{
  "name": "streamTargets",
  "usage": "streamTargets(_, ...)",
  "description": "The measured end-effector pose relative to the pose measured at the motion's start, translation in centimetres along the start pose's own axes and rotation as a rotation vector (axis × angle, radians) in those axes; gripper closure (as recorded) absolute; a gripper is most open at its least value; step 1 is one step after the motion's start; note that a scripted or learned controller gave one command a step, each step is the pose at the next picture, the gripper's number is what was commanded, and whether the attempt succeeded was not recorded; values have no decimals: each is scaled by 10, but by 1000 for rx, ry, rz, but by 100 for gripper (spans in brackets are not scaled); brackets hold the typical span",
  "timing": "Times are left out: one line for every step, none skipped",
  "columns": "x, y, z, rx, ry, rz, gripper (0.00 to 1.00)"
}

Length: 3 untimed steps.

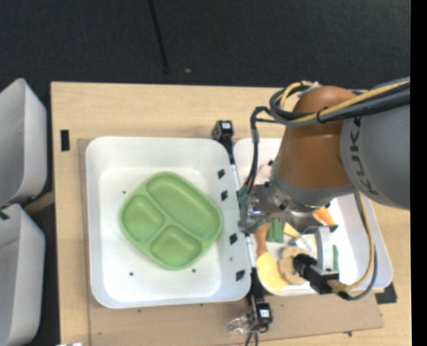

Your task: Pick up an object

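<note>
Right now you have the bench (pixel 69 114) carrying two white bins side by side, and the arm (pixel 343 157) reaches in from the right, its orange band and grey body covering most of the right bin (pixel 382 265). The left bin (pixel 112 280) holds a single green divided plate (pixel 171 220), lying flat near the bin's middle, slightly toward its right wall, with its three compartments facing up.

Under the arm, in the right bin, you can see a small heap of objects crowded against the bin's near left corner: a pale yellow round piece (pixel 268 269) at the near edge, a tan knobbly piece (pixel 294 263) just beside it, a green upright piece (pixel 276 231) further in, and a sliver of orange (pixel 324 215) toward the bin's middle. They touch or overlap one another, and you cannot separate them cleanly.

The gripper (pixel 260 218) sits low over that heap, close to the wall shared by the two bins. Its spread cannot be judged, nor whether anything is caught in it.
</note>
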<state>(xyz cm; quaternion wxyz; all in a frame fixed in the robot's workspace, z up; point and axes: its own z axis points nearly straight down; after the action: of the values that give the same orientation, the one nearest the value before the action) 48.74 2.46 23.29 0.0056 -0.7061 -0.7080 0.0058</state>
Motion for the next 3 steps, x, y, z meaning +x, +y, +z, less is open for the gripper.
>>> streamTargets(-4,2,-153,-31,0,0,100)
streamTargets(11,-1,-240,-27,1,-2,100)
streamTargets(-39,-1,-121,-4,-3,8,100)
